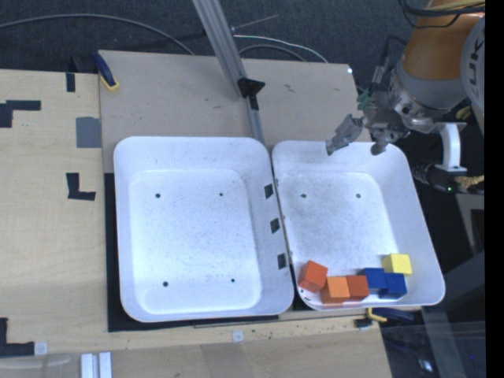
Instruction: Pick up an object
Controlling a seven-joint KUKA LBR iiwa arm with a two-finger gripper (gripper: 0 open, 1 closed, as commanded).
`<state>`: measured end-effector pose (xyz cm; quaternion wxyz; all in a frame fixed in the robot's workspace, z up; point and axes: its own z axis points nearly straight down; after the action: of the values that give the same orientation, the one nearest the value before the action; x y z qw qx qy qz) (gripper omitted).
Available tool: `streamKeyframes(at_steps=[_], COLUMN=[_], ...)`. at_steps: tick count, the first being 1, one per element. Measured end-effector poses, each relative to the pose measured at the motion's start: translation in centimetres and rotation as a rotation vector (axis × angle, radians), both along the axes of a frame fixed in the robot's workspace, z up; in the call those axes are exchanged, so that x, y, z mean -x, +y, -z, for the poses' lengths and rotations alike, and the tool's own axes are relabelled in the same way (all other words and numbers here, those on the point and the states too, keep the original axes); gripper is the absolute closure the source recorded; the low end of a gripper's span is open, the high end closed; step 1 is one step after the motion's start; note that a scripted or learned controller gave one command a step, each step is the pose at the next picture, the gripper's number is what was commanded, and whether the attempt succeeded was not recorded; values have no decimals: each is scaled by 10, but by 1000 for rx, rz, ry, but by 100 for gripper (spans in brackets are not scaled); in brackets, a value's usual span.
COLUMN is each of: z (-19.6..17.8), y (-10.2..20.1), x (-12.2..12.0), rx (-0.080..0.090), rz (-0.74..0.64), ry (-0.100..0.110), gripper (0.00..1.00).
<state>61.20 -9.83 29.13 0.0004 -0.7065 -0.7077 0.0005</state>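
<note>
A robot bench seen from above at a slant, with two shallow white bins side by side.

Nearest the viewer, at about 5 o'clock in the scene, a cluster of small blocks sits packed into the near corner of the right bin [417,211]. An orange block [313,275] lies at the cluster's left end, tilted. Just beside it are a second orange block [338,288] and a darker red-orange block [357,287], touching in a row along the near wall. A blue block [385,281] follows, and a yellow block [397,264] rests against it on the far side (whether it sits partly on top of the blue one cannot be told). The rest of this bin's floor is bare white, speckled with dark flecks, giving open room from the middle to the far rim.

The left bin [126,211] lies at about 8 o'clock; three small dark clips sit along the seam between the bins.

Farther back, at about 2 o'clock, the gripper [356,141] hangs over the right bin's far rim, well apart from the blocks. Its two fingers are spread, with nothing between them. The arm [441,46] comes in from the right, its orange band above the grey wrist.

At 12 o'clock a slanted metal rail [223,34] crosses the bench. No legible writing can be made out.
</note>
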Motion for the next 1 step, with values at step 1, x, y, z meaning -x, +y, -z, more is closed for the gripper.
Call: streamKeyframes(at_steps=[1], z=[-38], y=[-104], x=[-24], rx=[5], rz=[6], ry=[-3], gripper=[0])
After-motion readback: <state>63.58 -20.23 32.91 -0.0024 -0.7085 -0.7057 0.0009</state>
